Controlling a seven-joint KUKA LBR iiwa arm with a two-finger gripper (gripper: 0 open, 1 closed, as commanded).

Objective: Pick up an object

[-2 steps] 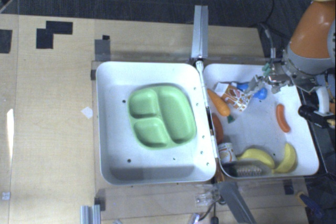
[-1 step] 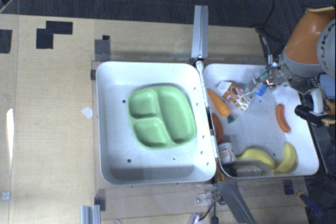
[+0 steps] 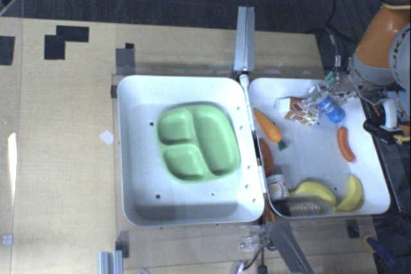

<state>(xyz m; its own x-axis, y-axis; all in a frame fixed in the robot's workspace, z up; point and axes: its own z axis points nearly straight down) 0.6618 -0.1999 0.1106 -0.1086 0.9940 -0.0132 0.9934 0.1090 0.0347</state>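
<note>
Crowding pincer [image 3: 323, 94]: blue bottle [image 3: 333, 113], snack packet [image 3: 301, 111]

No text can be read; the printing on the small brown-and-white packet [image 3: 302, 111] in the right bin [image 3: 379, 202] is too blurred.

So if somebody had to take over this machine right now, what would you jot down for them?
Claw: low over the far end of the right bin, above a blue item and a brown-and-white packet; grip unclear, nothing seen lifted.
Right bin also holds a carrot, a sausage, two bananas and a small can.
Left bin: a green divided tray.
Done: nothing picked yet.
Left: grasp one item, lift it.
</note>
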